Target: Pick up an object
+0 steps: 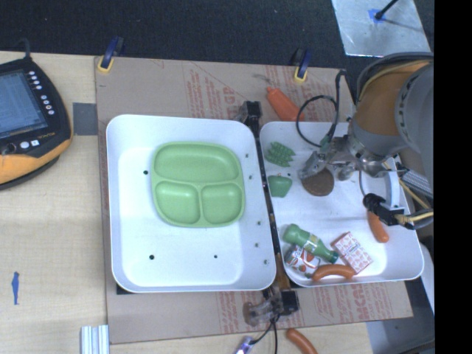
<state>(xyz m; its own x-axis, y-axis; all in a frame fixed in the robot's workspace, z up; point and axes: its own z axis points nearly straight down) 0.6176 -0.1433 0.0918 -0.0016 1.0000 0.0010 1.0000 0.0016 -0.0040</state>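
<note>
My gripper point(324, 164) hangs low over the upper middle of the right bin point(402, 265), reaching in from the right. Directly under and in front of it lies a round brown object point(319, 184), touching or nearly touching the gripper. Left of it are a green leafy piece point(280, 153) and a small green chunk point(279, 186). At the bin's front lie a green bottle point(309, 243), a red-and-white can point(299, 259), a red-and-white packet point(352, 251) and a sausage point(332, 273). An orange carrot-like piece point(378, 228) rests at the right.
The left bin point(125, 198) holds a green divided plate point(198, 183). An orange carrot point(282, 104) lies on the cardboard behind the right bin, and another orange item point(302, 341) in front. A teach pendant point(26, 120) sits far left. Cables loop near the wrist point(317, 116).
</note>
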